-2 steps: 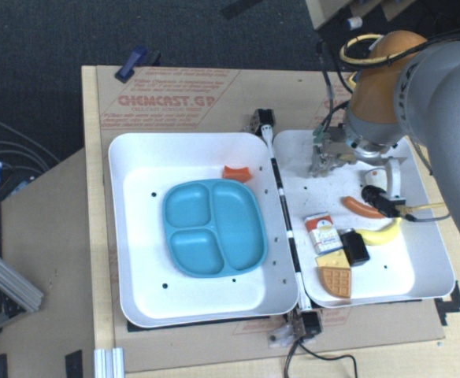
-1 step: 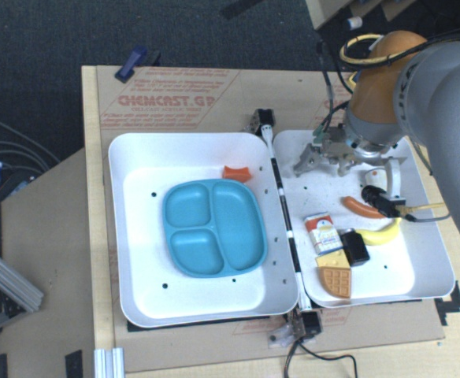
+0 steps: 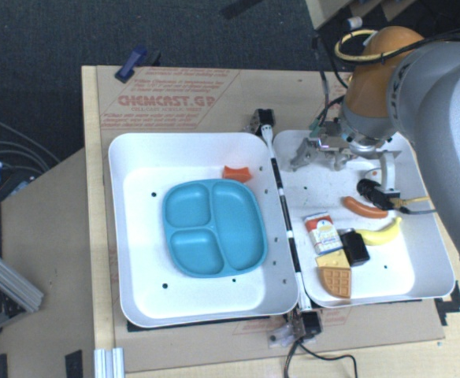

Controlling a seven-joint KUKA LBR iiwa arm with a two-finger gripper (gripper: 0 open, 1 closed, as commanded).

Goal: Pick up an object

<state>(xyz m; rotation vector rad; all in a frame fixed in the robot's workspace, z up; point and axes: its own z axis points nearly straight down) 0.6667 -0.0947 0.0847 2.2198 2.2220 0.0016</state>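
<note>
the arm (image 3: pixel 419 77) is hovering over the right bin (image 3: pixel 427 278), gripper (image 3: pixel 324 154) above toy food; finger state is unclear.

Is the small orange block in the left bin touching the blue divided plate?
Touching, as far as the camera view shows: the orange block lies against the far rim of the blue divided plate, with no white bin floor visible between them.

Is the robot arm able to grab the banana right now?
Probably yes. The banana lies uncovered in the right bin, with only a black block touching its left end. The gripper hovers over the same bin, and nothing stands between them.
</note>
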